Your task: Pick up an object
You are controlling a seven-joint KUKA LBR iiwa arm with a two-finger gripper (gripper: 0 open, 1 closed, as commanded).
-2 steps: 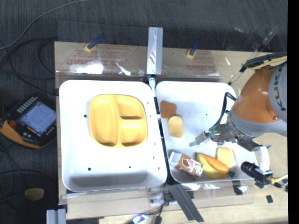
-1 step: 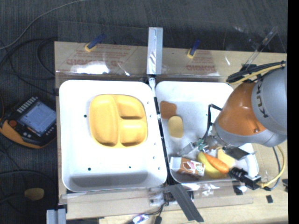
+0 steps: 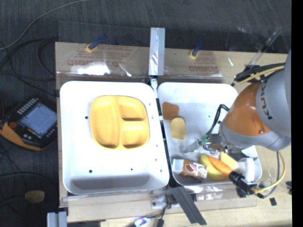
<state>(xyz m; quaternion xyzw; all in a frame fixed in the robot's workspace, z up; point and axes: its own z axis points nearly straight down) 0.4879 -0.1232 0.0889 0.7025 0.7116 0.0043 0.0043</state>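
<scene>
Orange band and grey arm (image 3: 265, 112) are seen coming in from 3 o'clock, over the right bin (image 3: 199, 91). The claw (image 3: 214, 145) is lowered toward the bin's 5 o'clock area, approx. above the pile of items; whether it is apart or together can't be told, as it is hidden by the wrist and cabling. Nothing is seen clamped in it.

Just below the claw, a yellow banana-like item (image 3: 215, 170) and an orange carrot-like piece (image 3: 218, 164) are found lying together, touching, at the bin's 6 o'clock wall. Beside them, toward 9 o'clock, a small printed packet (image 3: 191, 169) is laid flat. Further toward 10 o'clock from the claw, a pale yellow rounded item (image 3: 178, 127) is set on the bin floor, and just above it at 12 o'clock a brown flat piece (image 3: 170, 110) is placed, near but apart.

In the left bin (image 3: 71, 126), a yellow divided tray (image 3: 119, 121) is seated approx. at centre, w/ three compartments. Both bins are carried side by side on the table (image 3: 64, 56). Off the table at 9 o'clock, a handheld pendant (image 3: 31, 123) w/ a screen is left on the dark floor.
</scene>
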